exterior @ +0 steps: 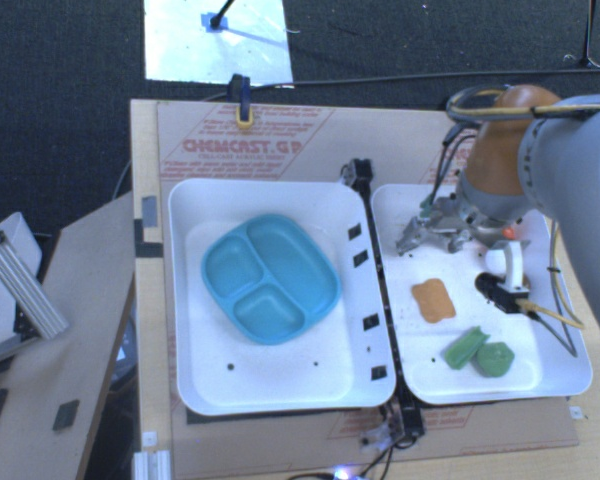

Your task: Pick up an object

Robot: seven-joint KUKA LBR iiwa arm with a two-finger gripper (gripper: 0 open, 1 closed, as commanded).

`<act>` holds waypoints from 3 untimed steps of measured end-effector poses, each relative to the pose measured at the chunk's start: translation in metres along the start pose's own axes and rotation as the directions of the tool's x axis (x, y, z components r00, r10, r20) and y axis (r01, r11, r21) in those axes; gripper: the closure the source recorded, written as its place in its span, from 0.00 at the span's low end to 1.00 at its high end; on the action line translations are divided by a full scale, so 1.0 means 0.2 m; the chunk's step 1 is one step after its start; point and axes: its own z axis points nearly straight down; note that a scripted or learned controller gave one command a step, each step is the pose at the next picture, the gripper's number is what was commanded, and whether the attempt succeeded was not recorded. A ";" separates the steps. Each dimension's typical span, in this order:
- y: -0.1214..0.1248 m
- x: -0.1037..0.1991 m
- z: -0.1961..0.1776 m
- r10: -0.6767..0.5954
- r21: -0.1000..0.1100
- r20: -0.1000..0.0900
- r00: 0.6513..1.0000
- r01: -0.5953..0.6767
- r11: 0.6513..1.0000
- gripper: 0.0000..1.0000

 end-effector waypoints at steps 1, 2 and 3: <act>0.00 0.00 -0.07 0.001 -0.003 0.000 1.000 -0.001 1.000 1.00; 0.00 -0.03 -0.38 0.002 -0.006 0.001 1.000 -0.002 1.000 1.00; -0.02 0.01 -0.65 -0.004 -0.007 0.001 1.000 0.004 1.000 1.00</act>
